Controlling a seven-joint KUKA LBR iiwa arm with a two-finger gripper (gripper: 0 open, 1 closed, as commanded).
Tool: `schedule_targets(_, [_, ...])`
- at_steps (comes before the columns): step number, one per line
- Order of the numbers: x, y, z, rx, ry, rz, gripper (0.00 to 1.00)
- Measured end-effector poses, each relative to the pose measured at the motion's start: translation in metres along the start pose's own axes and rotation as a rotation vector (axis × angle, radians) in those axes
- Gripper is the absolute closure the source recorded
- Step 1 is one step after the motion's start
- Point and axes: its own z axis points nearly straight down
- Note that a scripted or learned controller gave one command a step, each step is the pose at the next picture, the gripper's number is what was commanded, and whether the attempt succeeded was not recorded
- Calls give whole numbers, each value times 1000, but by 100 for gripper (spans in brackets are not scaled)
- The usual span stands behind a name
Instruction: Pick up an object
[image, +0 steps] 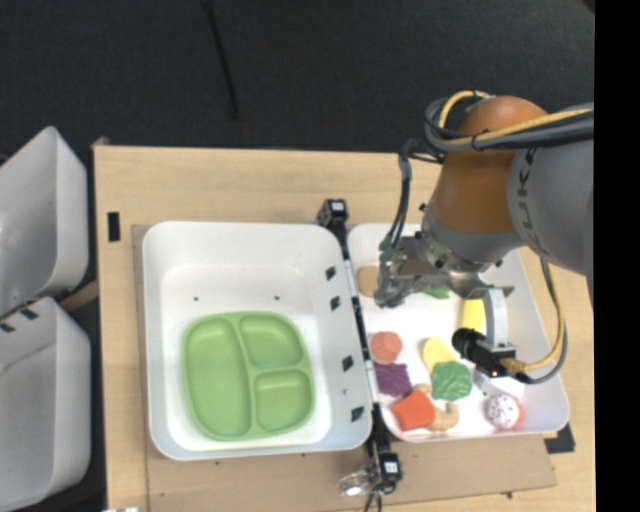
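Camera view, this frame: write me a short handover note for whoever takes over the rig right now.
Gripper: low over the upper left part of the right bin, beside a tan item; finger state cannot be read.
Left bin: holds a green divided tray.
Right bin: toy foods grouped at the front, among them a pink round piece, purple piece, orange piece, yellow piece, green leafy piece and a pink-white ball.
Done: nothing visibly lifted.
Left: grasp one object and raise it.
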Motion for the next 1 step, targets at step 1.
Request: schedule_targets(1, [35,-25,8,2,-2,3,100])
